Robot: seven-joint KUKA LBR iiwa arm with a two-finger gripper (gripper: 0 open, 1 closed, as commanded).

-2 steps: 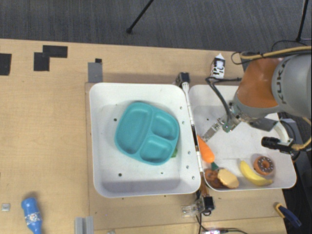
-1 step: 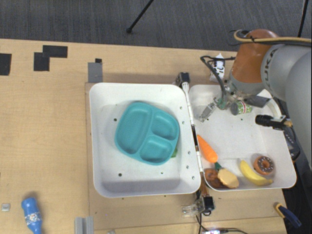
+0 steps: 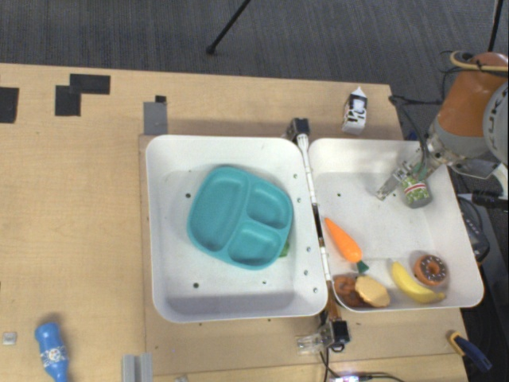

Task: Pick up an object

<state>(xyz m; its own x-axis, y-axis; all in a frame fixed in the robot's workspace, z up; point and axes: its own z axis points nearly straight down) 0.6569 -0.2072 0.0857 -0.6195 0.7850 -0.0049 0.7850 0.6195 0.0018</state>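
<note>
You are looking down on one wooden bench [image 3: 71, 213] carrying two shallow white bins side by side. The left bin [image 3: 171, 293] holds one teal divided plate [image 3: 241, 216], three compartments, lying near the bin's middle; a sliver of something green peeks out from under the plate's 4 o'clock edge, too hidden to name. The right bin [image 3: 374, 229] holds five small things, listed below.

One arm [image 3: 469, 114], grey with an orange band, comes in from 3 o'clock. Its gripper [image 3: 402, 180] sits at about 1 o'clock in the right bin, and you cannot tell whether its jaws are spread or closed. One small green-and-white can-like object [image 3: 416, 192] lies right against the gripper's tip; whether it is between the fingers cannot be made out.

Of the rest in the right bin, you have one carrot [image 3: 343, 241] at about 8 o'clock, near the divider; one banana [image 3: 411, 284] at about 5 o'clock; one brown chocolate doughnut [image 3: 432, 269] touching the banana's upper side; and one brown-and-tan lump [image 3: 362, 291], perhaps a potato or bread, at 7 o'clock in the corner.

Outside the bins, on the bench: one blue bottle-like thing [image 3: 51, 352] at the view's 8 o'clock corner, and one small black-and-white carton [image 3: 357, 109] at 12 o'clock of the right bin.
</note>
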